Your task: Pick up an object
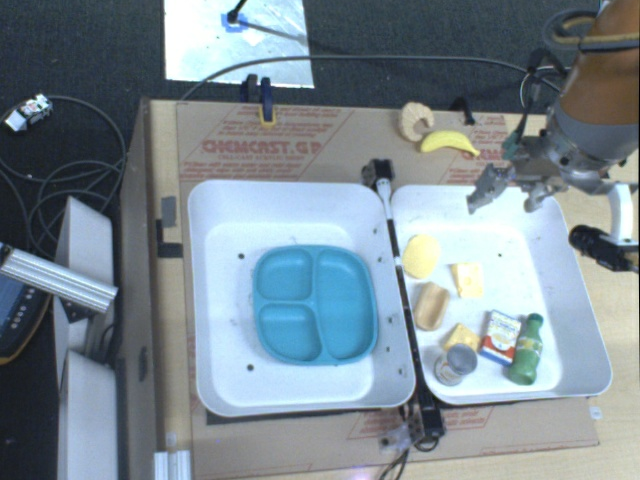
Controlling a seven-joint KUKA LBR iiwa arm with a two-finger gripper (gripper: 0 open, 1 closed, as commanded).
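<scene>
My gripper [512, 192] hangs over the far edge of the right bin [575, 298], its two fingers spread open with nothing between them. Below it in that bin lie a round yellow fruit [421, 255], a pale yellow cheese block [467, 279] and a tan bread piece [431, 306]. Nearer the front edge are a small metal can [457, 362], a red and blue carton [501, 336] and a green bottle [525, 349]. All of them sit well in front of the gripper, apart from it.
The left bin [225, 238] holds a blue divided plate [315, 303]. Behind the bins, on the cardboard, lie a banana [448, 143] and a tan ring-shaped toy [415, 120]. A black clamp [380, 175] sits at the divider's far end.
</scene>
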